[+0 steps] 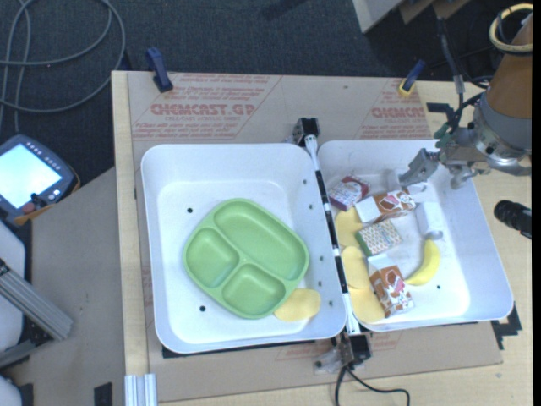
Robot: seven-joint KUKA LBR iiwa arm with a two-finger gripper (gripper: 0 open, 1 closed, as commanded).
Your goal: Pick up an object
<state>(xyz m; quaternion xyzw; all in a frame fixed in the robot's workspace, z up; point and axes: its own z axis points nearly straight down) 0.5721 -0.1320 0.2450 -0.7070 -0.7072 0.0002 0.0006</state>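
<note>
You have the board [254, 100] under both bins, red lettering reading "CHEMCAST" repeated across it, blue clamp [157, 68] at the far left edge. The left bin [169, 176] is roomy: bare floor along its far and left walls. It holds a green divided plate [245, 256], three compartments, nothing in them, and a pale yellow piece [297, 305] just beside the plate's near right rim.

The right bin [473, 277] is crowded toward its left wall; its right side and far corner are bare. Inside: a banana [425, 265], a small carton [390, 290] with red and white print, a green-patterned box [379, 237], a reddish packet [347, 192]. Print is too small to read.

The arm [507, 108] comes over the right bin's far right rim. The claw [420, 169] hovers above the bin's far part, near the packet; you cannot tell whether it is spread.
</note>
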